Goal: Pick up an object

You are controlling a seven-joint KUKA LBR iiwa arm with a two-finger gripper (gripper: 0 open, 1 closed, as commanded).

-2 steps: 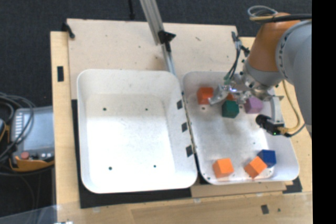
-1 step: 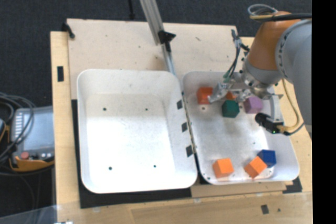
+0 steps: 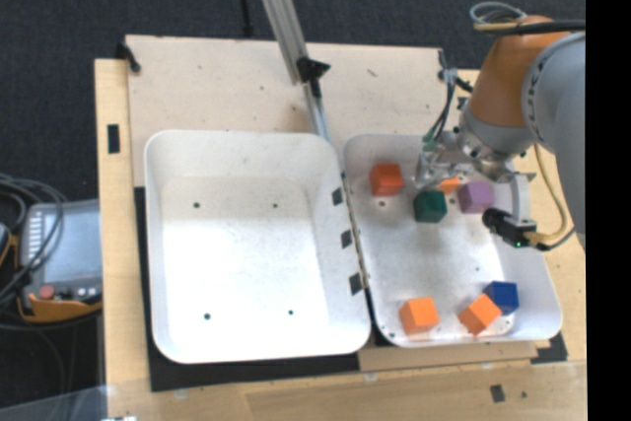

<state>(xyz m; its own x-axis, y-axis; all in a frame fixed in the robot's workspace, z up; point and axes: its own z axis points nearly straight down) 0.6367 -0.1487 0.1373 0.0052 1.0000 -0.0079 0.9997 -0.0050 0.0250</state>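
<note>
Hovering gripper (image 3: pixel 435 182) just above green block (image 3: pixel 430 206), right bin (image 3: pixel 449 335).

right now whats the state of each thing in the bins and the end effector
end effector: low in the right bin, over the blocks at its far end
green block: resting on the bin floor, just below the end effector
purple block: on the floor beside the end effector
orange block: lying free, far left
orange blocks: resting at the near edge
blue block: touching an orange one
</note>
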